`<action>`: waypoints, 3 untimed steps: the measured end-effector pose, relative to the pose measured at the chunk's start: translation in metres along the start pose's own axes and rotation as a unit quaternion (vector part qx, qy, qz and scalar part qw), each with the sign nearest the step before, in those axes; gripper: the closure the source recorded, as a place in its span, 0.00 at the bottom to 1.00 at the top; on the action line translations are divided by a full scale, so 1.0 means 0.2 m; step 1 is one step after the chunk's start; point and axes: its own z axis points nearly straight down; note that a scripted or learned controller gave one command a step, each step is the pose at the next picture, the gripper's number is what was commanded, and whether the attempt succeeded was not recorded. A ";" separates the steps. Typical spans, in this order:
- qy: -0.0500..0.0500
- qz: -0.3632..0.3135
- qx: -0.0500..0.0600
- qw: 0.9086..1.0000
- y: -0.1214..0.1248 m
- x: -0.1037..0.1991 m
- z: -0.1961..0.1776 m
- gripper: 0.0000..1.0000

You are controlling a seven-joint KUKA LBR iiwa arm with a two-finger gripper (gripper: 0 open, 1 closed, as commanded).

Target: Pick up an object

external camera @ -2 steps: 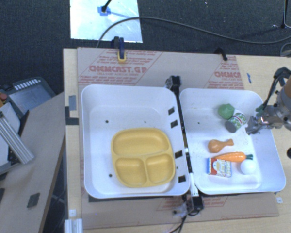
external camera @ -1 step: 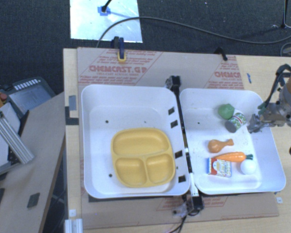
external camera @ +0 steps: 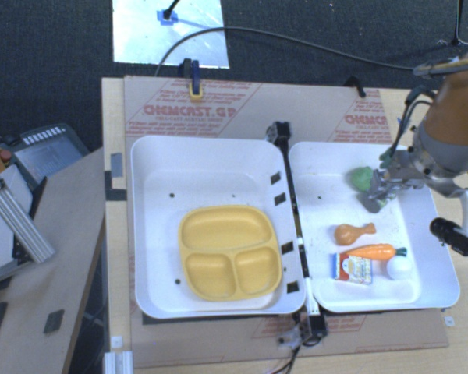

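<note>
Objects for the pick all sit in the right bin (external camera: 433,209). Nearest the camera: a small red and white carton (external camera: 353,269) lying flat, with a white egg-shaped piece (external camera: 398,269) just beside it on the right. A toy carrot (external camera: 374,251) lies along the carton's far edge, green end pointing right, touching or nearly touching the egg. Just beyond, an orange-brown drumstick-shaped toy (external camera: 352,233), apart from the carrot. Further back, a green round item (external camera: 362,178), partly covered by the gripper (external camera: 374,202), which is low over the bin floor right beside it. Can't tell if the fingers are spread or closed, and nothing is visibly between them. Arm (external camera: 452,127) comes in from the right, orange band above the wrist.

Left bin (external camera: 152,209): a yellow three-compartment tray (external camera: 229,250) sits toward the near side, its two small compartments nearest the camera.

Both bins rest on a cardboard sheet (external camera: 242,107) with red lettering at the far edge.
</note>
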 end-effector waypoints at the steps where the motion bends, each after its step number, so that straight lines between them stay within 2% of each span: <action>1: 0.000 0.000 0.001 1.000 0.07 0.31 0.02 1.00; 2: 0.000 0.001 0.001 1.000 0.16 0.52 0.02 1.00; 3: 0.001 0.000 0.000 1.000 0.24 0.82 -0.02 1.00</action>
